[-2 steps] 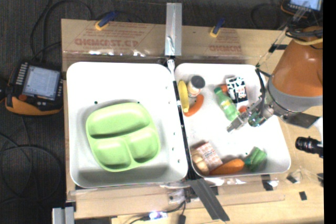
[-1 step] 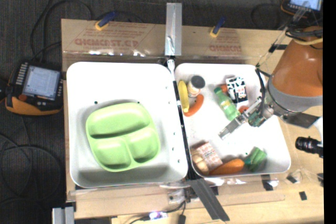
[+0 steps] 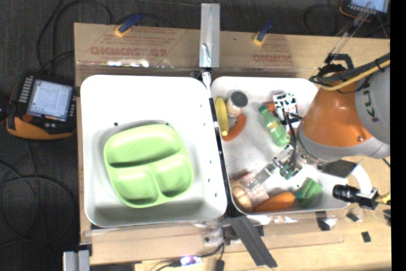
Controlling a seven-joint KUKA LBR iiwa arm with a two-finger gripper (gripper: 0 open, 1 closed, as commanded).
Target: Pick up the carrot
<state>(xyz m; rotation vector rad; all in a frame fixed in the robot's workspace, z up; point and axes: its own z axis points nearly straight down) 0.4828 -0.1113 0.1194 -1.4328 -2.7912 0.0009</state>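
Carrot (image 3: 274, 202) lay flat near the front wall of the right bin (image 3: 254, 89), its green top (image 3: 308, 191) pointing right. Just to its left sat a brownish round item (image 3: 240, 192). The gripper (image 3: 259, 184) hung low just above the carrot's left end, angled down to the left from the arm (image 3: 336, 127); whether it was spread or pressed together could not be told, and nothing showed between its tips. Farther back in that bin were a green bottle (image 3: 273, 125), a banana (image 3: 221, 114) along the left wall, and a small jar (image 3: 236, 101). The left bin (image 3: 95, 136) held a green divided tray (image 3: 148, 164).
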